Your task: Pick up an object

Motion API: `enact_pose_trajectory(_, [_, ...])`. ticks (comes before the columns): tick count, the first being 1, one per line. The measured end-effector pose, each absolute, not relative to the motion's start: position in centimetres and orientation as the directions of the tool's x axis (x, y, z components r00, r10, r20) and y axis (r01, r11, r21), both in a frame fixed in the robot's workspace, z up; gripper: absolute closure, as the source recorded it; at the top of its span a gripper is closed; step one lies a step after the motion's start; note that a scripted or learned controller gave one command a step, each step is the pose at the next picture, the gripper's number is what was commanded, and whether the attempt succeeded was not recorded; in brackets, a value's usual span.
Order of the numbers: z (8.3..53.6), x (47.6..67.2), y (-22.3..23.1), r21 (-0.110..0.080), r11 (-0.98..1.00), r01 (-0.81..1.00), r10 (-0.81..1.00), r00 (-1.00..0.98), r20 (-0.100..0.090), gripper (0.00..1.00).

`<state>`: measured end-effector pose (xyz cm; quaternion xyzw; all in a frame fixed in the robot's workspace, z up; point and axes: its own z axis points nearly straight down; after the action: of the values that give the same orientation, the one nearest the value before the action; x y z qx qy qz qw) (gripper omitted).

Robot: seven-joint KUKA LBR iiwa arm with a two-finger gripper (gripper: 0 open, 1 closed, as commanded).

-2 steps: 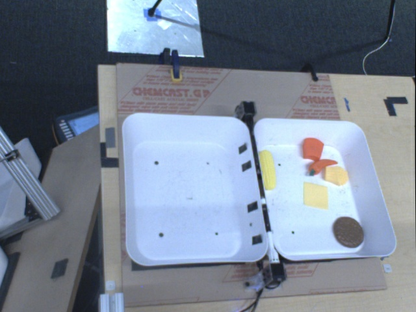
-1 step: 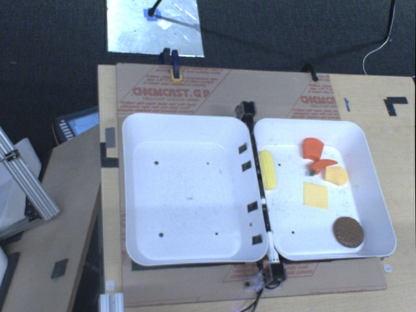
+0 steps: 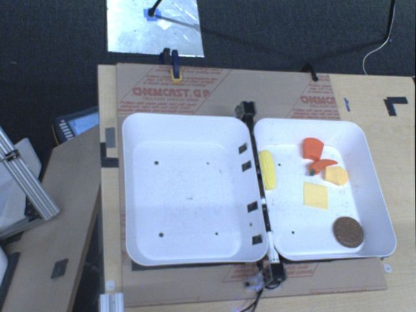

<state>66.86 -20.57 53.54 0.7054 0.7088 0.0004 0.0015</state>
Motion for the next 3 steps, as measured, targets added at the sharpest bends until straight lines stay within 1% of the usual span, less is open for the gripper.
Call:
enact_pose_trajectory(1, [53.5, 66.9, -20.6, 0.003, 0.005, 1.0, 1.0, -0.005, -0.002, 1.0])
enact_pose_trajectory(2, [53.5, 66.9, -20.6, 0.003, 0.005, 1.0, 1.0, -0.005, -0.002, 0.0])
enact_pose_trajectory(3, [54.7, 66.9, -20.5, 0.007, 0.009, 1.0, 1.0, -0.009, -0.004, 1.0])
